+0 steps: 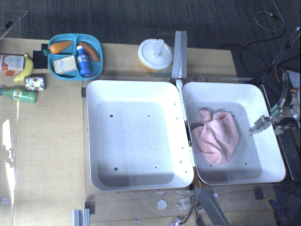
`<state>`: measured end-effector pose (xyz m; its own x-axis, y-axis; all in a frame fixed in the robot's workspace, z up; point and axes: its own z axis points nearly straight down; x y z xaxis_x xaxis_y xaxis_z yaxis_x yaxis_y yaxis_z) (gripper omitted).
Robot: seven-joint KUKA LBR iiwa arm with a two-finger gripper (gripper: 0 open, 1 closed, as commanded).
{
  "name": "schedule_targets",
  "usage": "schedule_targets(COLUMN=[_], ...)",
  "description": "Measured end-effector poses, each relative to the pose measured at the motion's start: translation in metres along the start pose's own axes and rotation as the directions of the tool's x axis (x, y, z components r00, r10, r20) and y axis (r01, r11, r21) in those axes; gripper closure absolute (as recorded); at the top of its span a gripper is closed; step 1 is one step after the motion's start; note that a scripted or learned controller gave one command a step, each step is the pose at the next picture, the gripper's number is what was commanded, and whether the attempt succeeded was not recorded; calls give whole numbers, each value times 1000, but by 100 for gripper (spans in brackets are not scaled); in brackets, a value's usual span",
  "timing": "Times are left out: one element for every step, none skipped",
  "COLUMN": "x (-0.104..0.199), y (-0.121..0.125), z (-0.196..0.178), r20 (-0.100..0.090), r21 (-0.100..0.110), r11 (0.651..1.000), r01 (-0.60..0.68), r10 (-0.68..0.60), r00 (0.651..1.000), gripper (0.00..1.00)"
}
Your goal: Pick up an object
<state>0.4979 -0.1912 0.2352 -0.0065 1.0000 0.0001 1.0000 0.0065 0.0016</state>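
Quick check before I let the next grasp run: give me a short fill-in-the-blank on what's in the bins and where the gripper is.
1. The pink cloth lies in the ____ bin.
2. The gripper sits near that bin's ____ edge.
3. The cloth's colour is ____.
4. The white lidded cup stands ____ the bins, on the bench.

Missing words: right; right; pink; outside

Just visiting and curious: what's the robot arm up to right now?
Gripper at right bin's right rim, holding nothing. Pink cloth crumpled in that bin, untouched. Nothing between them.
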Motion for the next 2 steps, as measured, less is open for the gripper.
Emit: schedule_targets(x=[32,82], y=[-10,0], z=[-27,134], r20=[1,1], r21=[-2,-3], r11=[995,936], r01=[97,352], r10=[-97,-352], r00=[995,936], gripper=[0,0])
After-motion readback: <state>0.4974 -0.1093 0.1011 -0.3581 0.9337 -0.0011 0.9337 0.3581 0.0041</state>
